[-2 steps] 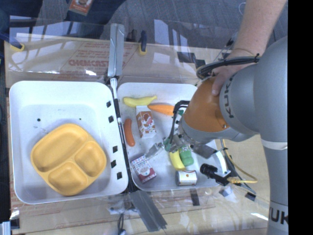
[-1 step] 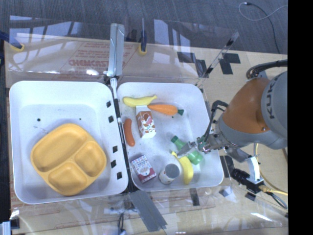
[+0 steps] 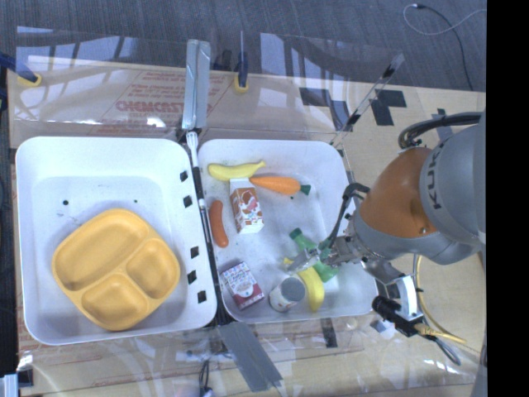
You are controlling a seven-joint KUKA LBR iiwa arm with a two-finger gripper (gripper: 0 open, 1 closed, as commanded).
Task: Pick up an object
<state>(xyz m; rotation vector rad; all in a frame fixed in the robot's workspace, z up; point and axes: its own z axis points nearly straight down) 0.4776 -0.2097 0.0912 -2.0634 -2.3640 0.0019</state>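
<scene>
Hovering low in the right bin (image 3: 248,149), gripper (image 3: 316,261) (finger spread unreadable) touching a green bottle (image 3: 302,241), beside a banana (image 3: 312,290)

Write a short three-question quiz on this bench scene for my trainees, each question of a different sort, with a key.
1. True or false: the yellow divided plate lies in the same bin as the carrot.
2. Multiple choice: which thing lies right beside the small juice carton, on the side toward the divider between the bins? A) the sausage B) a spoon C) a blue ball
3. Fill in: at the near edge of the right bin, a short banana lies next to a small ____.

Key
1. False: the plate is in the left bin, the carrot in the right.
2. A
3. cup
</scene>
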